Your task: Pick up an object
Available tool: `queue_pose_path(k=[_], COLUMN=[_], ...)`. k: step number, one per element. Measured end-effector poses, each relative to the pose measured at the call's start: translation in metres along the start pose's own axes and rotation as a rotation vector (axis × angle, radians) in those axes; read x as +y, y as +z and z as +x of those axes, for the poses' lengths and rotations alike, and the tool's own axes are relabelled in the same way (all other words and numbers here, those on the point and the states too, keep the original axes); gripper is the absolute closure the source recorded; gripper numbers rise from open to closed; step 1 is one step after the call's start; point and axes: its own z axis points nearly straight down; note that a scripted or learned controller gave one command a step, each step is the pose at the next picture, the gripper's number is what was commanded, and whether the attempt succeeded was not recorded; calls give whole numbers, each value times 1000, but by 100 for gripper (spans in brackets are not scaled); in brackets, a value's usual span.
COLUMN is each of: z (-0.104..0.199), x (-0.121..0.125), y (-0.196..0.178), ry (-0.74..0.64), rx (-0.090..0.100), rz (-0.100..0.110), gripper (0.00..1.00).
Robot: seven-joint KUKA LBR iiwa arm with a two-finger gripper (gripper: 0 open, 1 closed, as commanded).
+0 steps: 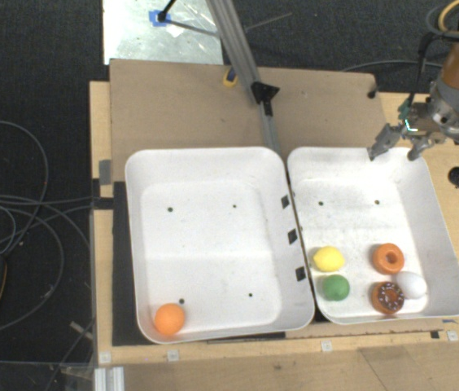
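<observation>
Orange ball (169, 318) sits near-left in left bin (205, 165), gripper (394, 147) w/ fingers spread, nothing between them, probably hovering over right bin's (437, 218) far edge.

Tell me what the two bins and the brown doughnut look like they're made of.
The bins look like thin moulded white plastic: matte, with rounded corners and raised rims. The brown doughnut seems to be a toy, probably plastic or rubber, with a speckled top; it is too small in view to say which.
</observation>
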Motion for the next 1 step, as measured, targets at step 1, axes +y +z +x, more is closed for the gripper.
queue_pose_path(k=[1], z=[0], x=[1], y=[-3], ry=[-3], rx=[-2], rz=[-4], gripper=[0])
